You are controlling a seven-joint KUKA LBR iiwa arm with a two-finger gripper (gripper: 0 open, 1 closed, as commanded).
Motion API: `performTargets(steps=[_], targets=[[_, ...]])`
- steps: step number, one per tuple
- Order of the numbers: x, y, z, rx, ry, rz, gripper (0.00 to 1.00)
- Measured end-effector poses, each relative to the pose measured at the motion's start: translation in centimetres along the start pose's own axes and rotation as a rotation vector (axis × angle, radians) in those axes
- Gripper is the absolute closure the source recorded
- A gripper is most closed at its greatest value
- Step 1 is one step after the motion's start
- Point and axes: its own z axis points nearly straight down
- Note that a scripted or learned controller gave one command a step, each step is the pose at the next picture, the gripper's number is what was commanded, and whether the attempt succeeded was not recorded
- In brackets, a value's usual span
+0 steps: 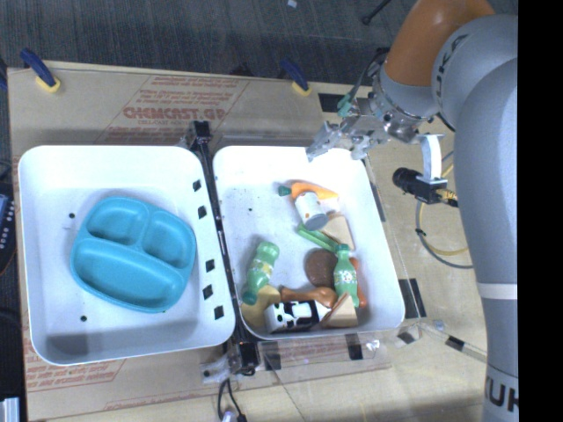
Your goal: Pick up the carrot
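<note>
Well below end effector, carrot

Glossy plastic blue tray — smooth white bins — matt cardboard

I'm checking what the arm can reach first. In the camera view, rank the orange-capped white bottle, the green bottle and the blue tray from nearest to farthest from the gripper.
From the gripper, above the right bin's far edge:
1. Orange-capped white bottle, at the far end of the right bin.
2. Green bottle, by that bin's left wall, further down the view.
3. Blue tray, in the left bin.
</note>
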Motion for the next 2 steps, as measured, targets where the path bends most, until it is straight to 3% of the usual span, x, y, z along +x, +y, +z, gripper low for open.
performTargets(steps=[1,2], targets=[[-2.1,0.6,13.4,-0.016,-0.003,-0.178,0.0],[-2.9,-0.8,13.3,-0.014,0.007,0.129,0.0]])
